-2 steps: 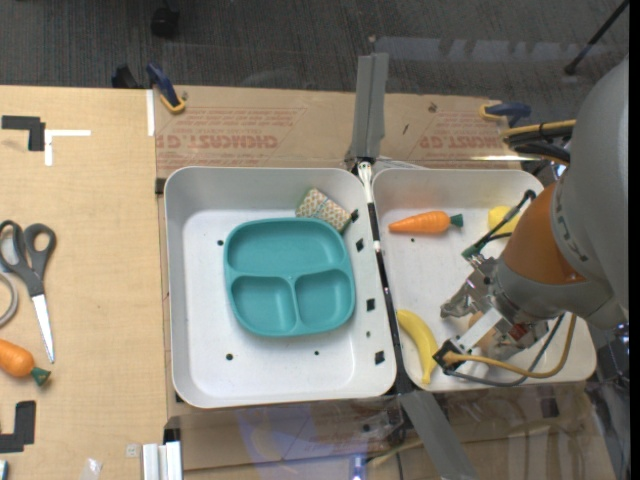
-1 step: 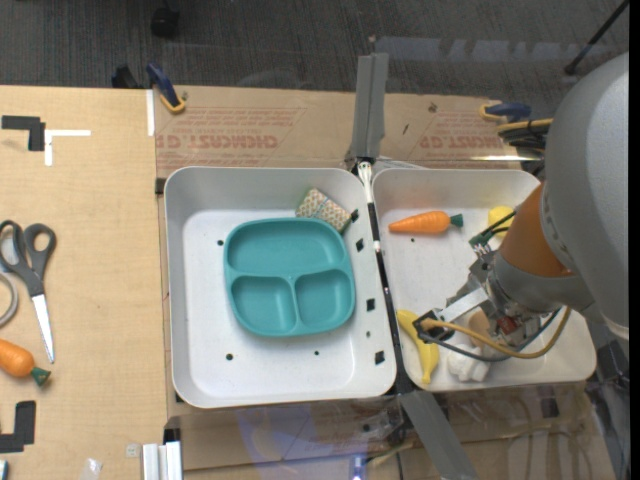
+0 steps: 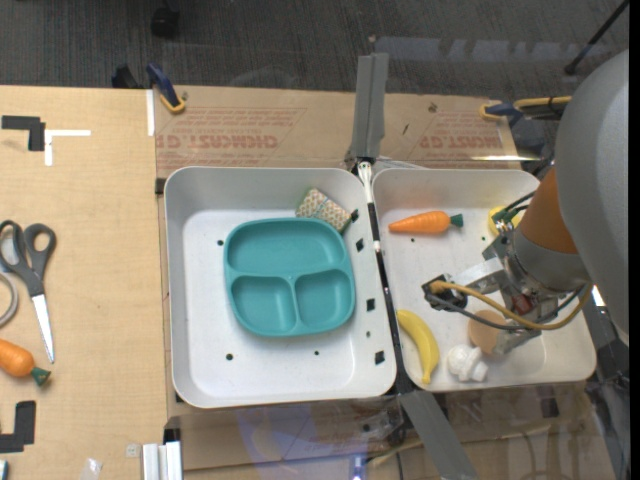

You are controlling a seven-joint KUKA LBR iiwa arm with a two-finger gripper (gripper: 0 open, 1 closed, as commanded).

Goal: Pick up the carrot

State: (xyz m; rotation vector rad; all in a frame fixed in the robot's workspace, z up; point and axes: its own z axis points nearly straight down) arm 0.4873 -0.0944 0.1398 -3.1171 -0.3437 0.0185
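The carrot (image 3: 421, 223) lies in the right bin (image 3: 560, 363), near its far wall and close to the divider between the two bins, lengthwise across the view with its green stub pointing toward the arm (image 3: 590, 168). It rests alone on bare white floor — nothing touches it. Nearer the front of the same bin sit a banana (image 3: 420, 343), a small white lump (image 3: 465, 363) and a tan round object (image 3: 487, 333). The left bin (image 3: 190, 268) holds a teal divided plate (image 3: 290, 276) with a patterned sponge (image 3: 323, 207) at its far edge.

The gripper (image 3: 505, 313) hangs low over the right bin, well apart from the carrot, wrapped in cables; whether it is spread or closed cannot be told from this angle, and nothing shows as held.

The carrot looks like a light, stiff toy, probably smooth plastic, so it may slip or roll under a loose pinch. The safest hold is likely across the thick middle of the orange body — not the tapering tip or the stub.

A second carrot (image 3: 17, 360) and scissors (image 3: 30, 278) lie on the surface to the left.
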